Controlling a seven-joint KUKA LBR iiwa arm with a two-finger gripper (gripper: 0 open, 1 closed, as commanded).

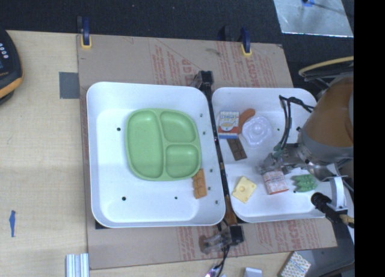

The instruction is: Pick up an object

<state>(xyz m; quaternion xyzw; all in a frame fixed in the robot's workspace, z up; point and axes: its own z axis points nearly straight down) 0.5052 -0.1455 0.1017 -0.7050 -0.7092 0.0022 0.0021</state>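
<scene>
Arm [328,119] reaches in from right, low over right bin [264,212]. Claw [278,162] sits near bin's right-centre – fingers blurred, cannot tell if wide, narrow or holding anything. Pink packet [274,182] lies just below claw, green piece [304,182] just beside it to right. Yellow wedge [243,189] at front-left of bin; clear cup [257,131], white carton [228,121] and brown bar [237,149] toward back. Left bin [108,209] – green plate [162,144] in middle, orange cracker [199,183] at its front-right, near wall. Both bins on cardboard on counter [39,149].
</scene>
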